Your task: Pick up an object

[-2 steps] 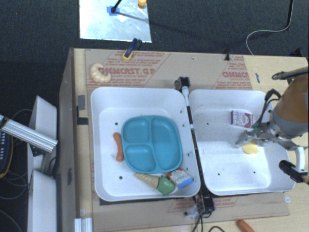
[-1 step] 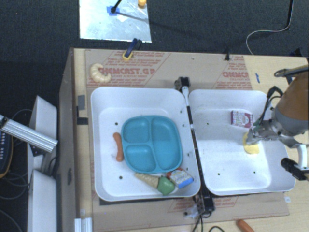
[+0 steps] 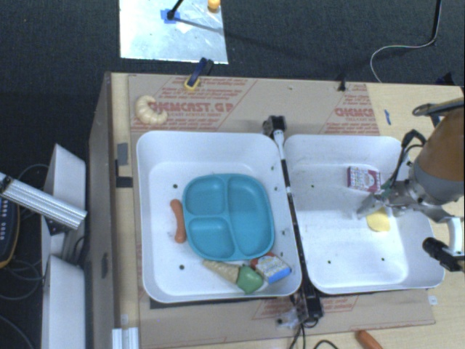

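Observation:
In the right bin (image 3: 341, 267), a small yellow object (image 3: 378, 222) lies near the right wall. A dark red carton (image 3: 363, 177) rests further back. My gripper (image 3: 378, 203) hangs low over the right bin, just above the yellow object's back edge and in front of the carton. The grey arm with its orange band (image 3: 445, 158) comes in from the right. Whether the gripper touches the yellow object is unclear.
The left bin (image 3: 163, 158) holds a blue divided plate (image 3: 227, 215), an orange sausage (image 3: 178, 220), a cone-shaped piece (image 3: 224, 270), a green item (image 3: 250, 280) and a blue-white packet (image 3: 275, 269). A pale curled object (image 3: 150, 108) lies on the bench behind the bins.

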Controlling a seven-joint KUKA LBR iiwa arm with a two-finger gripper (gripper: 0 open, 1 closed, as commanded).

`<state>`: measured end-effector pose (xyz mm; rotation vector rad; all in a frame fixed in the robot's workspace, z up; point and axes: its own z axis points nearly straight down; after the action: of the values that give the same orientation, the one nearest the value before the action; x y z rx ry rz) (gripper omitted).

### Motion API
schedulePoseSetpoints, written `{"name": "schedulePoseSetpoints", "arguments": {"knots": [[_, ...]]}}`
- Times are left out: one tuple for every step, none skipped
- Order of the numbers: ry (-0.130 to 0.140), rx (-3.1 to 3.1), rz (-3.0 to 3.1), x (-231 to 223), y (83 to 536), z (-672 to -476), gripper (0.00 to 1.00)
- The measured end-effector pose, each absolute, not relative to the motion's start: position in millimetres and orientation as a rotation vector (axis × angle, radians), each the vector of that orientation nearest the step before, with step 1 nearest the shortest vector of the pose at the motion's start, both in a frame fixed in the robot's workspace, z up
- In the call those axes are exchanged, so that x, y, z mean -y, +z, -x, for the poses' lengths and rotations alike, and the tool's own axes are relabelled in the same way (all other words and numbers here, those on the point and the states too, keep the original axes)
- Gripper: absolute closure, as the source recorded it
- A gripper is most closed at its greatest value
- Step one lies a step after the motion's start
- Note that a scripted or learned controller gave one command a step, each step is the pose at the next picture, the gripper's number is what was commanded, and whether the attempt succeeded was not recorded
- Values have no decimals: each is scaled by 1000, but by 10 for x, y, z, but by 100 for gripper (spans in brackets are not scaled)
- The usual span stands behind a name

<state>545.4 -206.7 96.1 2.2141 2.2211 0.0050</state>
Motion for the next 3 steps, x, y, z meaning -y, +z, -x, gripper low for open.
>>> {"name": "schedulePoseSetpoints", "arguments": {"knots": [[7, -2221, -2211, 2068, 1067, -5463, 100], [7, -2221, -2211, 2068, 1067, -5462, 0], [0, -2223, -2220, 2062, 843, -5429, 0]]}}
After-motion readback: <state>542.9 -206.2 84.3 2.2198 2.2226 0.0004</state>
